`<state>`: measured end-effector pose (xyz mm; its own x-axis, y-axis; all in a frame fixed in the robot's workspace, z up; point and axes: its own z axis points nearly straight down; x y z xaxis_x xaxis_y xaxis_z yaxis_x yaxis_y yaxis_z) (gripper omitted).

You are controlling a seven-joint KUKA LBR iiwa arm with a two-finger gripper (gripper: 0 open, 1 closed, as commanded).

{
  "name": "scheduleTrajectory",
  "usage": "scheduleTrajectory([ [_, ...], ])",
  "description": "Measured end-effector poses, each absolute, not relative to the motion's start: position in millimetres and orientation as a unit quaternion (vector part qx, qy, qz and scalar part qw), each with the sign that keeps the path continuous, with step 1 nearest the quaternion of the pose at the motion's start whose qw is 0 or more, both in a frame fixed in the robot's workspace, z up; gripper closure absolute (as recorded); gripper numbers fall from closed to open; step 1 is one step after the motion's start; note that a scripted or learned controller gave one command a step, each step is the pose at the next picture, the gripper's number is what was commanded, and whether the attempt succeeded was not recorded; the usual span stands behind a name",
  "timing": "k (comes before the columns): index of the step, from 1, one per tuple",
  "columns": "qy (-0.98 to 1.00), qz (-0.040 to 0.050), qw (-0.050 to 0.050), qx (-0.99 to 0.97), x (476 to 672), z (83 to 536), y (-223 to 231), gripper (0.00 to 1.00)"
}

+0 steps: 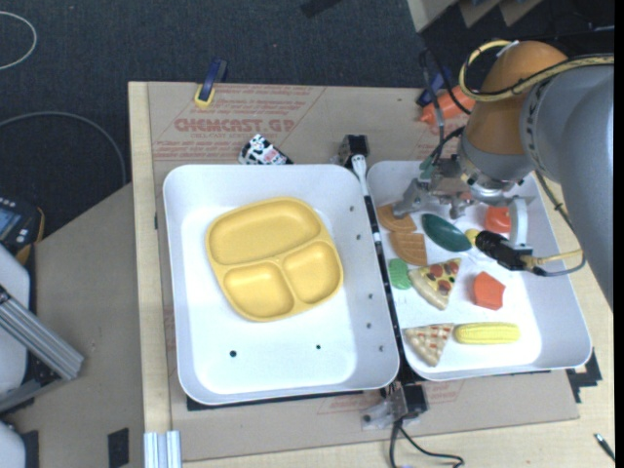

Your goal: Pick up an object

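The camera looks down at a slant on the counter (pixel 146 261), a pale board with red lettering along its far edge, bearing two shallow white bins side by side.

The left bin (pixel 185 339) holds a yellow divided plate (pixel 273 258) with three compartments, lying slightly toward the bin's far side.

The right bin (pixel 561 334) is crowded with toy food. A dark green spoon-shaped piece (pixel 446 232) lies near the middle of the far half, with a brown waffle-like piece (pixel 406 242) just to its left and a small green piece (pixel 399 274) beside that. A pizza slice (pixel 438 281) sits near the centre, a second pizza slice (pixel 427 340) near the front edge, and a yellow corn cob (pixel 487 333) just beside it. An orange-red block (pixel 487 290) lies between the corn and the far pieces, and another red piece (pixel 497 218) sits close under the arm.

The grey arm (pixel 575 135) reaches in from the right, its orange band above the wrist. The pincer (pixel 441 198) hangs low over the far end of the right bin, near the green piece; its state cannot be told, since wrist and cables blur together there.

A yellow-and-blue clamp (pixel 209 84) sits at the counter's far edge.
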<state>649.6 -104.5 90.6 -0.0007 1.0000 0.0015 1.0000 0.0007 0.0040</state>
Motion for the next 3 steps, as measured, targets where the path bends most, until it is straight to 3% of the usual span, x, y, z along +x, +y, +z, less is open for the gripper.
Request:
scheduleTrajectory([
  [1, 0.707, 0.0062, 0.006, 0.707, 652.5, 104.1, -103.8, 1.00],
  [3, 0.707, 0.0020, 0.003, 0.707, 648.6, 195.8, -106.4, 1.00],
])
